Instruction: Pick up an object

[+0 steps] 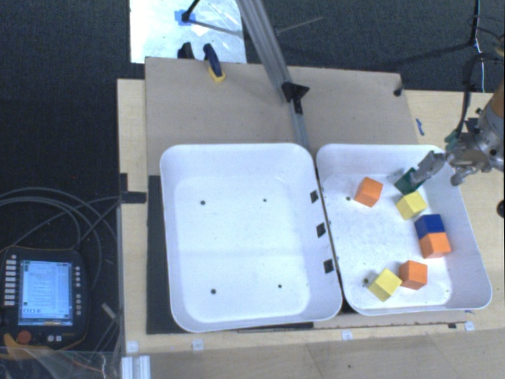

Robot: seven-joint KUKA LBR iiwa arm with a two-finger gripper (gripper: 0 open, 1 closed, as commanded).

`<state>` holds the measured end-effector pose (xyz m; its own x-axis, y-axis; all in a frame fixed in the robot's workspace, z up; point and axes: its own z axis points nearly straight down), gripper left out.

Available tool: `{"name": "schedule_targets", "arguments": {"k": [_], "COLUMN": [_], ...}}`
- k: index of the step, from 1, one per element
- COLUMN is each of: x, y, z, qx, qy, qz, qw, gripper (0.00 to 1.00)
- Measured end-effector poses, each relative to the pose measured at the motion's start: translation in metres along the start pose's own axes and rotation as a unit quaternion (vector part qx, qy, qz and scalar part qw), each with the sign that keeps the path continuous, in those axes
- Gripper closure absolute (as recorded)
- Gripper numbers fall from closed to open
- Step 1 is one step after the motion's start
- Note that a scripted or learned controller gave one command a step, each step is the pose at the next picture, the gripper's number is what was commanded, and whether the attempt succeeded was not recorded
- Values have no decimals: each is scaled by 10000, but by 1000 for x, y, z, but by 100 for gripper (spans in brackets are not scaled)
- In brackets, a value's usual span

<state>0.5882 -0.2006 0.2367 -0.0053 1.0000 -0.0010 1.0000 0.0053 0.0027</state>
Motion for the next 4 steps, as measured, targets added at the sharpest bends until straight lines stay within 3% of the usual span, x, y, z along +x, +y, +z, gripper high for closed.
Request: {"name": "schedule_targets", "arguments": {"k": [1, 2, 3, 4], "x": [0, 1, 6, 2], "y": [0, 2, -4, 0], "z": [0, 62, 113, 123], "qx": [1, 28, -15, -60], "qy": [-1, 6, -17, -44], "qz": [-1, 12, 13, 18], "qw": [10000, 10000, 10000, 10000], "gripper": [0, 0, 0, 0]}}
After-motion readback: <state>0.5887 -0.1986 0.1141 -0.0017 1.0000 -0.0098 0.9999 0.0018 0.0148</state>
